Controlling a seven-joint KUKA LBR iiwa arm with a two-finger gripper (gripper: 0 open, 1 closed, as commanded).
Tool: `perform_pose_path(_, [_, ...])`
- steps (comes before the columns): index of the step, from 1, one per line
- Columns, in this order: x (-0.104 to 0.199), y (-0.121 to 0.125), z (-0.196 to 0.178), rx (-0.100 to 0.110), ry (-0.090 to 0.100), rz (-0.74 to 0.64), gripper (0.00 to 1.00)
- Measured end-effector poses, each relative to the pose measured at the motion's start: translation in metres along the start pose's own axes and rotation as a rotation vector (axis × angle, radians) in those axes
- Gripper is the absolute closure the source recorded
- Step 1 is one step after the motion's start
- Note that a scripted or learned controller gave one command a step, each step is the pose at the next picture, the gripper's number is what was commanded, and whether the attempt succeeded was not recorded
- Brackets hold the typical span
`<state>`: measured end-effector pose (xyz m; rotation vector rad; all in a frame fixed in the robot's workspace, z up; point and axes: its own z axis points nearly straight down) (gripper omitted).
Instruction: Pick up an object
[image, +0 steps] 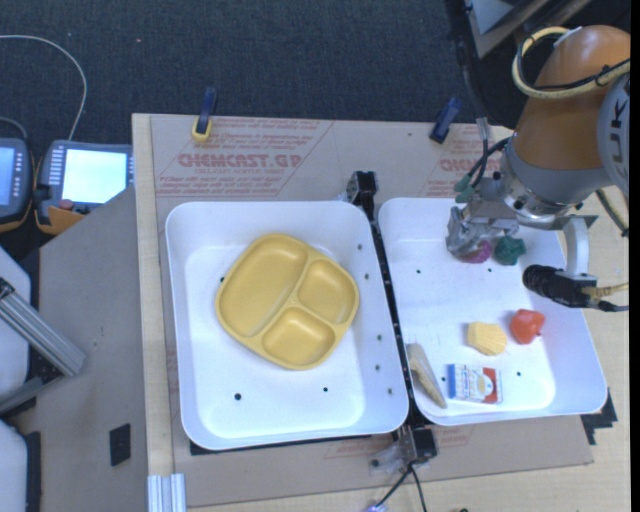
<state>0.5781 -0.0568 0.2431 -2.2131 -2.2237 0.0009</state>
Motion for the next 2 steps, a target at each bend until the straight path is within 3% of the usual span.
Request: perform_pose_path(2, [0.099,-0.035,0.015,0.001,0.000,-0.001,1.00])
